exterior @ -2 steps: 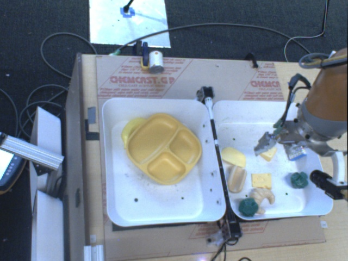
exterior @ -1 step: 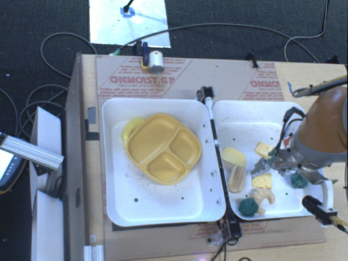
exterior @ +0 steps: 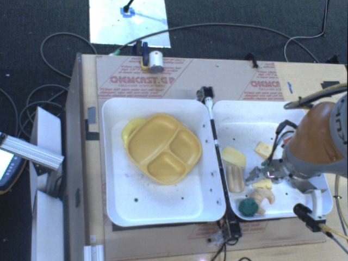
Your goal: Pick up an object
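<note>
Teal ball (exterior: 249, 206) lies at near edge of right bin (exterior: 304, 125), touching tan lumpy piece (exterior: 264, 194). My gripper (exterior: 260, 173) hangs just above that piece; cannot tell how it is set. Beige slab (exterior: 234, 178) and yellow wedge (exterior: 233, 156) lie beside bin divider. Small yellow block (exterior: 263, 149) farther back. Left bin (exterior: 117, 162) holds yellow compartment tray (exterior: 163, 147).

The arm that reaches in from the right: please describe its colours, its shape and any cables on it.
The arm is a thick rounded body with an orange band above a grey wrist section. A thin dark cable loops along its left side, near the wrist. The gripper at its end is a small metallic grey part, low over the right bin. I see no printed markings on the arm.
</note>
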You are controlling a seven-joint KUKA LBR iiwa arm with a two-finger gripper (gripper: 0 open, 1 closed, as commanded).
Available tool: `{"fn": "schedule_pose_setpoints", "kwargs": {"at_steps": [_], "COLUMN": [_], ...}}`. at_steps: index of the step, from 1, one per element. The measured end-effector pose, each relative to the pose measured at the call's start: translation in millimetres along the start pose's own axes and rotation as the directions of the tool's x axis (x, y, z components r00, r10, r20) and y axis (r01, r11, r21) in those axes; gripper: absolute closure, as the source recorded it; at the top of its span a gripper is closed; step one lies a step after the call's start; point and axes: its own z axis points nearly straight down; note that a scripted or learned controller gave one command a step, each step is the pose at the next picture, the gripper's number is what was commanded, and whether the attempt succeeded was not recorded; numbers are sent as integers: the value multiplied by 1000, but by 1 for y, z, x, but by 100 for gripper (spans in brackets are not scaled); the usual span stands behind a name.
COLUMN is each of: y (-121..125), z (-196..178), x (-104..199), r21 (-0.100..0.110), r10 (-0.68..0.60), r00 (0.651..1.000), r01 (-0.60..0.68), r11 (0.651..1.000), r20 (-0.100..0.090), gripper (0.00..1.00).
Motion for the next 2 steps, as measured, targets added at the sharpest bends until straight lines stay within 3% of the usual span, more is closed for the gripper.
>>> {"fn": "schedule_pose_setpoints", "kwargs": {"at_steps": [1,2], "y": [1,34], "z": [-11,-101], "x": [0,67], "r21": [-2,-3], "r10": [-1,-4], "r00": [1000,1000], "r01": [1,4], "r11": [1000,1000], "r20": [-1,-1], "gripper": [100,100]}}
